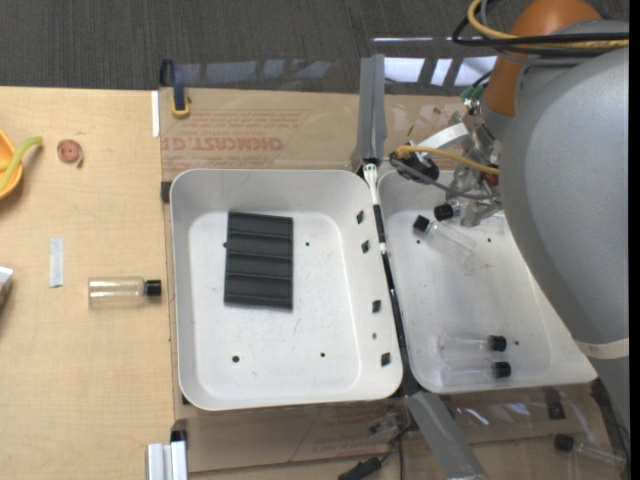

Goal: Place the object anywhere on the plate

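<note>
A black ridged plate [259, 260] lies flat in the left bin [200, 368], towards its upper left. A clear vial with a black cap [443, 232] lies in the upper part of the right bin [430, 368]. My gripper [468, 200] hangs just above and to the right of that vial, at the bin's far end, among cables. Two more clear capped vials [470, 346] [474, 371] lie side by side near the right bin's front edge.
The arm's big grey body [580, 188] covers the right side of the right bin. On the wooden bench to the left lie a clear bottle with a black cap [122, 289], a small red disc [68, 150] and an orange object [8, 166] at the frame's edge.
</note>
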`<state>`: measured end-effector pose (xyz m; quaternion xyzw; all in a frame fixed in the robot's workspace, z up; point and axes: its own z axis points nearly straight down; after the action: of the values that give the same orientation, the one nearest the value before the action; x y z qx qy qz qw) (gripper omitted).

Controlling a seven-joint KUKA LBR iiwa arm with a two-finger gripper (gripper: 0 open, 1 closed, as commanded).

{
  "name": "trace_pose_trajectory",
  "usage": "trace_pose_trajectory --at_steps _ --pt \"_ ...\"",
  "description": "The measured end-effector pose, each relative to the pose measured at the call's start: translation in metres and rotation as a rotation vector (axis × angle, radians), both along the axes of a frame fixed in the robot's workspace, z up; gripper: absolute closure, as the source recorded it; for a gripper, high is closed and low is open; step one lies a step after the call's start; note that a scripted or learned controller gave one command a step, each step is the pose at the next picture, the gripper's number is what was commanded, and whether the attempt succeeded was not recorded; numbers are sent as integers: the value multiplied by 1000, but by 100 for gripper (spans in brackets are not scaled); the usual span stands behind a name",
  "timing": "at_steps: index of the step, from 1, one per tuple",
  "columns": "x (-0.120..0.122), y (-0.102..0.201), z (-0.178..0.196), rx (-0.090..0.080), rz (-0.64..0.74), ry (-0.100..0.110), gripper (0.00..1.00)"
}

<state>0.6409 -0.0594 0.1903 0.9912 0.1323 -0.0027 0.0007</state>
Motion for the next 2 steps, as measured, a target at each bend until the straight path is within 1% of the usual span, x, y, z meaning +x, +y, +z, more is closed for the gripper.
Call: trace_pose_trajectory --at_steps 1,2 --pt "5 -84 -11 1 -40 -1 100" --pt "0 -163 109 1 -64 -1 100"
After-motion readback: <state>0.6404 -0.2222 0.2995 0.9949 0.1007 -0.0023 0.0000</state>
